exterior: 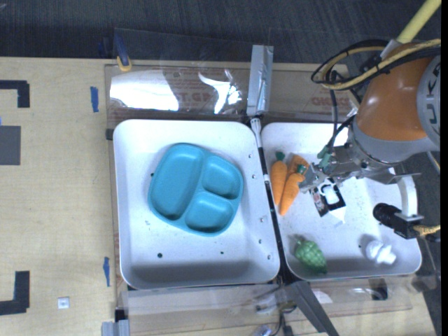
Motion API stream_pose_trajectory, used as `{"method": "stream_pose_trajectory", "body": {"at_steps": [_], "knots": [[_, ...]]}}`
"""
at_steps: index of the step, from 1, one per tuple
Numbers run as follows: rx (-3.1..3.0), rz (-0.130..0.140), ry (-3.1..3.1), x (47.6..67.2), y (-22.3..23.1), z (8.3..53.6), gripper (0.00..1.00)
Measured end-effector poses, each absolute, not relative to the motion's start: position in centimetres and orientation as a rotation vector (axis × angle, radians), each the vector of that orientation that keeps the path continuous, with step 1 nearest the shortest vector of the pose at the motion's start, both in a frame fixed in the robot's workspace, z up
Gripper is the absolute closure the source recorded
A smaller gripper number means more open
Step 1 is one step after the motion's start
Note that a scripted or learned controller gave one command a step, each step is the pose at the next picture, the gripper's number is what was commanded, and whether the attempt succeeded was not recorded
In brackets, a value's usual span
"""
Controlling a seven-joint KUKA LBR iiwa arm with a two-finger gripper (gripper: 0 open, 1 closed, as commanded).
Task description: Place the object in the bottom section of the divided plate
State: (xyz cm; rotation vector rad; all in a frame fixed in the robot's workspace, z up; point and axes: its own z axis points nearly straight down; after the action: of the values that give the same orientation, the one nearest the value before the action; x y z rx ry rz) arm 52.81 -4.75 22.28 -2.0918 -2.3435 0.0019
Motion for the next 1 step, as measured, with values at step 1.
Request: {"method": "stream_pose_trajectory", "body": {"at_steps": [1], "knots": [[-2.012,-0.002,-2.412,55.33,6.06,22.84,1.00]]}}
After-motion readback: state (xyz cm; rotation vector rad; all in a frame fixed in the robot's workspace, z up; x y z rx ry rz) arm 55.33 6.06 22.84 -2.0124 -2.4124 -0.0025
